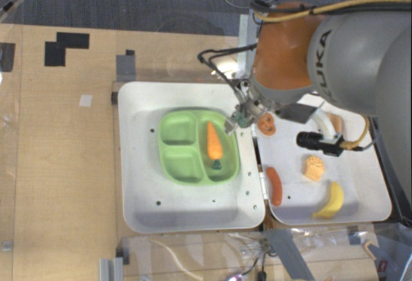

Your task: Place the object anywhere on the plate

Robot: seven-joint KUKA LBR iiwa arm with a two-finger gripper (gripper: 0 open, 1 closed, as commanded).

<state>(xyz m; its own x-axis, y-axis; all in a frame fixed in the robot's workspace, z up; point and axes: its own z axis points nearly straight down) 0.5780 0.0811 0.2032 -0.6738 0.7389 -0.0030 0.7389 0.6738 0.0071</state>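
Your carrot (214, 141) already lies in the long right-hand compartment of the green plate (172, 145), pointing along it, leafy end toward the near rim. The claw (235, 120) hangs just beside the plate's far right corner, apart from the carrot; at this angle you cannot tell whether it is released or clenched. Judging by that, the placing looks done and the step in hand is getting clear.

Do it by rising straight up first, so nothing brushes the carrot's upper end or catches the plate's raised rim and drags it.

Mind the wall between the left bin (138, 209) and the right bin (380, 206): it sits directly under the wrist. There is free room above and toward the far side of the bench (58, 164). The right bin is busier, with a sausage (275, 185), a corn piece (314, 168) and a banana (329, 201) spread across it, so stay high when crossing.
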